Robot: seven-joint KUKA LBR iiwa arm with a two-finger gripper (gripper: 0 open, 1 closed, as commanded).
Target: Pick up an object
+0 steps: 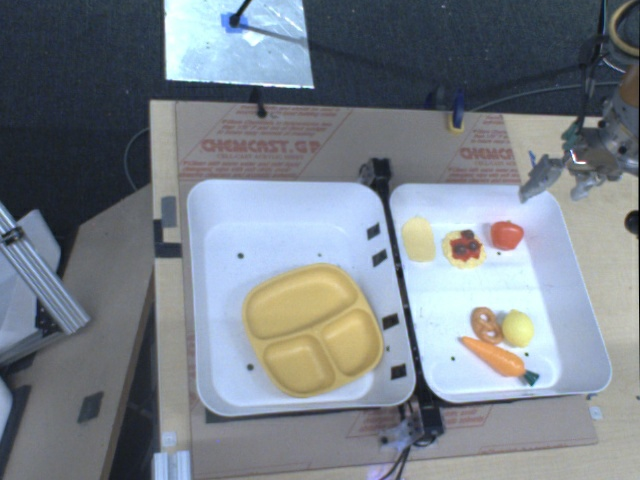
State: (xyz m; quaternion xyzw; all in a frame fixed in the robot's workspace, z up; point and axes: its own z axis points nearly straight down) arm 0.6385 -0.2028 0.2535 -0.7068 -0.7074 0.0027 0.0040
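The right bin (560,268) holds several toy foods. Along its far side lie a pale yellow block (418,239), a small round pizza-like piece (463,248) and a red tomato (506,234). Nearer the front are a brown pretzel (485,321), a yellow lemon (517,327) and an orange carrot (495,356). My gripper (558,183) hangs above the bin's far right corner, up and to the right of the tomato. It is open, its two fingers spread with nothing between them.
The left bin (225,228) holds a yellow three-compartment plate (312,328). A black divider strip (392,268) runs between the bins. A silver sheet (237,28) lies beyond the bench, and cables cross the far right.
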